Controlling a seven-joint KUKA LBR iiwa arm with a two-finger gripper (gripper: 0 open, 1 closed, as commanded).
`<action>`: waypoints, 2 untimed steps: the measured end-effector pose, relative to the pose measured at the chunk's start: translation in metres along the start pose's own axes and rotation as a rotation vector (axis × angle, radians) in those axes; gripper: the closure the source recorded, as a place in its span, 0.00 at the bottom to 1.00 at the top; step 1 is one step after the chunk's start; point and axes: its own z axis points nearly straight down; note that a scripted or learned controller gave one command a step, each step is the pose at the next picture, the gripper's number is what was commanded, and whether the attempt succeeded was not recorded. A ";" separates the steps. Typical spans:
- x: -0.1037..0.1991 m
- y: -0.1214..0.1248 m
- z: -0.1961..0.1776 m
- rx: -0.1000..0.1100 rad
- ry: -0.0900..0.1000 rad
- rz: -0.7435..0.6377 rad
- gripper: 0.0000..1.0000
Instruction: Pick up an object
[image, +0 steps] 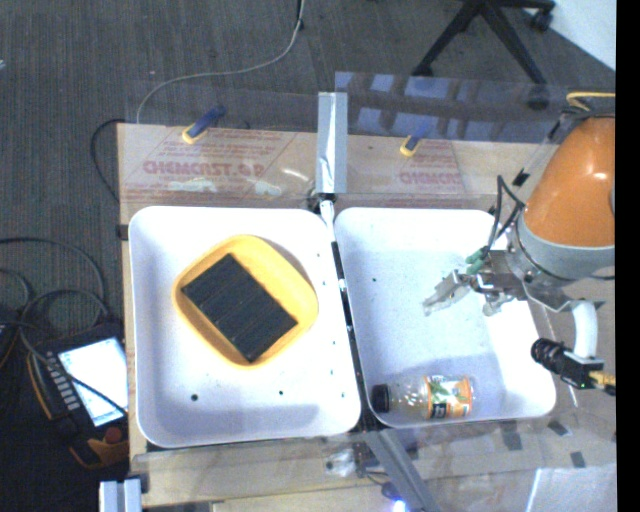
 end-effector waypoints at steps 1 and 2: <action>-0.055 -0.020 0.100 0.001 0.000 -0.096 0.00; -0.020 -0.017 0.146 -0.012 -0.007 -0.194 0.00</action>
